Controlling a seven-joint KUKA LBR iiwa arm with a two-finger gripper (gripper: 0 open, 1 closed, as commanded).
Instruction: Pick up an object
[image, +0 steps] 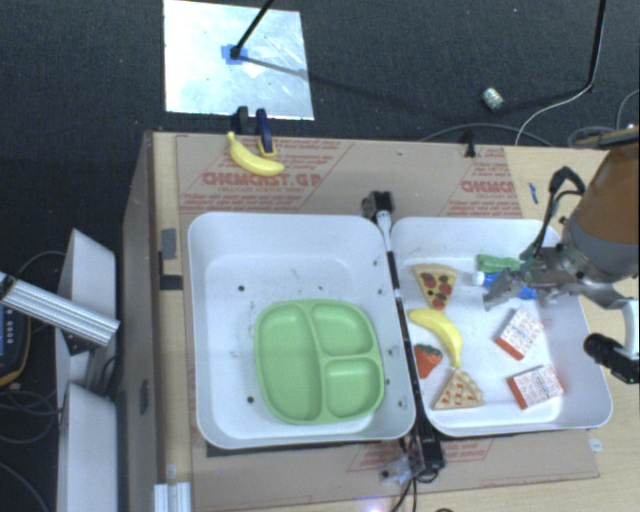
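Note:
My gripper (507, 287) hangs low over the upper right part of the right bin (590, 405), with the arm coming in from the right. A green and white object (494, 263) lies just beside it, and a small blue piece (499, 296) shows right at its tip. In the same bin lie a pizza slice (435, 284), a yellow banana (440, 333), a strawberry (427, 358), a second wedge-shaped slice (458, 391) and two red and white boxes (518, 334) (535, 385). I see nothing clearly held.
The left bin (215, 300) holds a green divided plate (320, 360). A second banana (250, 157) lies on the cardboard behind the bins. A black divider bar (395, 290) runs between the bins. Cables trail at the back right.

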